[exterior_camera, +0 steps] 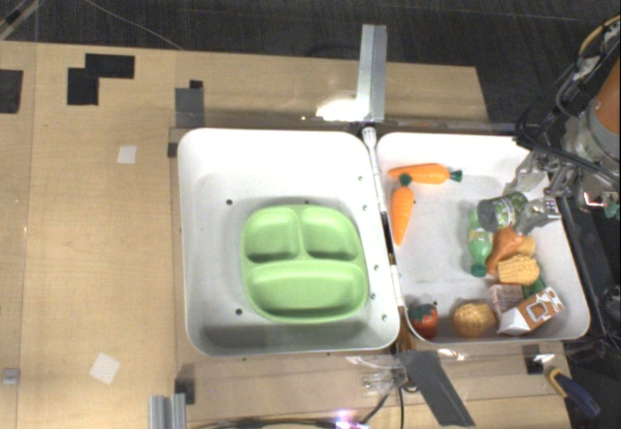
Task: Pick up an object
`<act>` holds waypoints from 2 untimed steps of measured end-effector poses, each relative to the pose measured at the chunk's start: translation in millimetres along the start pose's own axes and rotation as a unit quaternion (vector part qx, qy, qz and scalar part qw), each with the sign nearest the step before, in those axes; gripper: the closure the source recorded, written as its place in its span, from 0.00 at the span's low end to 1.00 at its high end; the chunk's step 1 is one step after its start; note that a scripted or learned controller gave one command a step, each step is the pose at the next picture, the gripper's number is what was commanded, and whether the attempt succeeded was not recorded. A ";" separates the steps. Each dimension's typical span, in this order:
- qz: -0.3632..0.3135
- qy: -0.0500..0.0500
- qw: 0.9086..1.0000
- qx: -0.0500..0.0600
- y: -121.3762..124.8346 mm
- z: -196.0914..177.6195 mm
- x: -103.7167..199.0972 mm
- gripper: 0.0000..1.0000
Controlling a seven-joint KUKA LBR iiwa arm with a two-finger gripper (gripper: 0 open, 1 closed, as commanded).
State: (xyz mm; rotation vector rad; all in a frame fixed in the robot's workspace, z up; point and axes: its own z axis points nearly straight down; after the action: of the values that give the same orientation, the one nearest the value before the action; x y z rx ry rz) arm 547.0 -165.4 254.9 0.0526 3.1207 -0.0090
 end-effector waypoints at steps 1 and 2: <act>-0.028 0.010 1.000 -0.005 34.5 109.4 -62.0 1.00; -0.026 0.006 1.000 -0.003 32.1 104.6 -64.2 0.00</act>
State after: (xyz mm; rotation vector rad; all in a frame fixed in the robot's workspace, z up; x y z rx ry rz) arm 614.4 -136.0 151.4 -0.0297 3.1330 0.0006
